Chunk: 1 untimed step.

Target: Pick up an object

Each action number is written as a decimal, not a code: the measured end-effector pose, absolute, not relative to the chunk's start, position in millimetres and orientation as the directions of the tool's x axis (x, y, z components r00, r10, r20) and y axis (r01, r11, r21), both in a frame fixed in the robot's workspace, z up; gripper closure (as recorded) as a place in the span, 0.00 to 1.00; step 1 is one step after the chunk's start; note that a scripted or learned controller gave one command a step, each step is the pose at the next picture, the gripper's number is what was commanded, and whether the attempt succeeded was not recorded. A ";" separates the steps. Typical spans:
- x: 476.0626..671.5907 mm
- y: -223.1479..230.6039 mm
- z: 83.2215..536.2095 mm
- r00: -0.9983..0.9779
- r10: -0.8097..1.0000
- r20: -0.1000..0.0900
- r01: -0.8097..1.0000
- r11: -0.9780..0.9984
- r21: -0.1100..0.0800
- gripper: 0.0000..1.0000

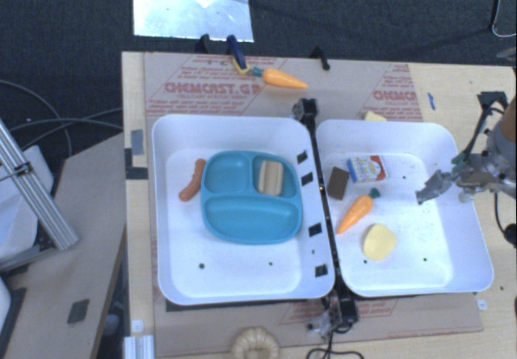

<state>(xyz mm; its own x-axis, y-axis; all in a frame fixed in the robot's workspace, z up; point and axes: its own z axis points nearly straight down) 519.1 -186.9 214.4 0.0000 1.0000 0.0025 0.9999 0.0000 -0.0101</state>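
clearly, board under bins reads "chemcast".

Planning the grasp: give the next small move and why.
Probably slide the hand left and down toward the yellow piece. The hand hovers over the right bin's right side with nothing seen between its fingers, and that piece lies apart from the carrot.

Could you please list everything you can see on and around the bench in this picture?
bins: 2, white, side by side on the bench
divided plate: 1, blue, left bin
bread slice: 1, tan, in a plate compartment
sausage: 1, orange-brown, left bin beside the plate
carrots: 2, orange, one in right bin, one behind the bins
carton: 1, white, right bin
brown block: 1, right bin
yellow piece: 1, right bin
gripper: 1, grey, above right bin's right side
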 end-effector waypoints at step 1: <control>521.9 -186.6 220.4 -0.003 1.000 0.000 1.000 0.003 0.001 0.00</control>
<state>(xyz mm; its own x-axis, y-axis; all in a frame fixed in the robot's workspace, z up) 521.9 -186.6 220.4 -0.0032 1.0000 -0.0002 1.0000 0.0032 0.0013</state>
